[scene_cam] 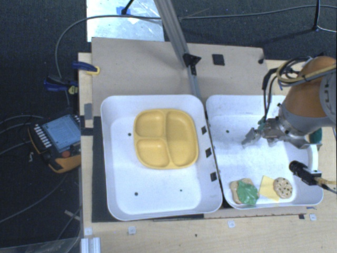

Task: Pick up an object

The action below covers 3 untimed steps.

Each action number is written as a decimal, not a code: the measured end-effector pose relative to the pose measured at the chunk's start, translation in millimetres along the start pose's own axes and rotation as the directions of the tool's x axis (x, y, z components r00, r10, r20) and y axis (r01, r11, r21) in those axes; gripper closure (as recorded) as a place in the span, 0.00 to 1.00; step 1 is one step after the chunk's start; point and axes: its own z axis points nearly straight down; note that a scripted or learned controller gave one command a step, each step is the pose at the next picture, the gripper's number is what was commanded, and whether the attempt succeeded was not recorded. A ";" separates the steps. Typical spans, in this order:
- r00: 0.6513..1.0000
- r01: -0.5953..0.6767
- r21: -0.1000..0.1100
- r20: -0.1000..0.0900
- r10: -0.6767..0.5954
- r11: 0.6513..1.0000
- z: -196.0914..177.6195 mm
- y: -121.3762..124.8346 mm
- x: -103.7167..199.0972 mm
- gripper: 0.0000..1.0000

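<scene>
Tool over the right bin, nothing grasped

The tool [251, 136] hangs with fingers spread above bare floor; the cookie [283, 187] lies near the bin's front edge, so shift forward, centre, then descend.

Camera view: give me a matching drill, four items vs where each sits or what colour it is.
Items:
1. divided plate
2. cookie
3. green toy food
4. gripper

Descriptions:
A. near edge of the right bin, leftmost of the three items there
B. yellow, in the left bin
C. over the right bin's middle
D. tan with dark spots, right bin's near right corner

Pairs: 1-B, 2-D, 3-A, 4-C
</scene>
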 end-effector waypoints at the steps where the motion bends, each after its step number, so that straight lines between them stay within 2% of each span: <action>1: 1.000 -0.001 -0.006 0.001 0.001 1.000 49.5 1.7 0.0 0.00; 2: 1.000 -0.002 -0.011 0.003 0.002 1.000 36.1 3.1 -1.1 1.00; 3: 1.000 -0.002 -0.006 0.001 0.002 1.000 -14.8 -5.9 -1.8 1.00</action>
